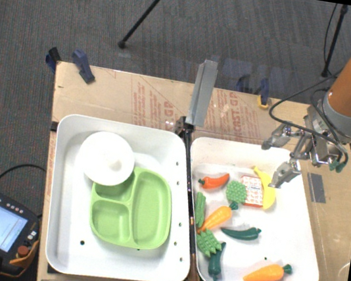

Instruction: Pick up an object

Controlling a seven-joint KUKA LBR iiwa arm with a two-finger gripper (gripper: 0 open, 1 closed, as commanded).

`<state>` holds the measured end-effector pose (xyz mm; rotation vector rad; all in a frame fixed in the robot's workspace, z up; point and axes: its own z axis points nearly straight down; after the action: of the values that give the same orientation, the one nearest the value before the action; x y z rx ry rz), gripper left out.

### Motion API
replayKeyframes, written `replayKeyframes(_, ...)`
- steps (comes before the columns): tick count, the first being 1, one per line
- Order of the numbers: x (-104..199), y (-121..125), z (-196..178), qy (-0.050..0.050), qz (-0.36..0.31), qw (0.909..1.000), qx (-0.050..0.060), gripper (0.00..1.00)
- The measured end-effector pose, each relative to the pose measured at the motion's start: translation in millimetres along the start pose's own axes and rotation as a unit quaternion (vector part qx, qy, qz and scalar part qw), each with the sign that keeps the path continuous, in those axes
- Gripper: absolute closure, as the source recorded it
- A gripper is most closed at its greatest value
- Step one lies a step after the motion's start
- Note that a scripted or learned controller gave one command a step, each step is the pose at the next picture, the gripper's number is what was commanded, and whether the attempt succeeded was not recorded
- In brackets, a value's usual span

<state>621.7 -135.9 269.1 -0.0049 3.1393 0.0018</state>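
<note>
Toy food items lie scattered in the right bin, none of them lifted. Near the bin's upper middle sit a red pepper, a green bumpy ball-shaped piece, a small printed card or box and a banana; the card lies between the green piece and the banana, touching or nearly touching both. Below them are an orange carrot, a dark green chili, a long green pod along the left wall, a leafy green piece and a dark green piece beside it. A second carrot lies apart near the lower right corner.

Gripper hangs over the upper right part of this bin, just above the banana's upper end. One finger points down toward the banana; whether the fingers are spread or closed cannot be told, and nothing is seen between them.

Left bin holds a green divided tray with a white bowl overlapping its upper left corner.
</note>
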Motion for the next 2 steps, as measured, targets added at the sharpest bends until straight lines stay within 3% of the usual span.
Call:
replayKeyframes(1, 5.0, -24.1, 165.3, 0.008, 0.041, 0.9991, -0.002, 0.00)
replayKeyframes(2, 52.1, 0.9, 182.6, 0.002, 0.088, 0.9961, 0.000, 0.00)
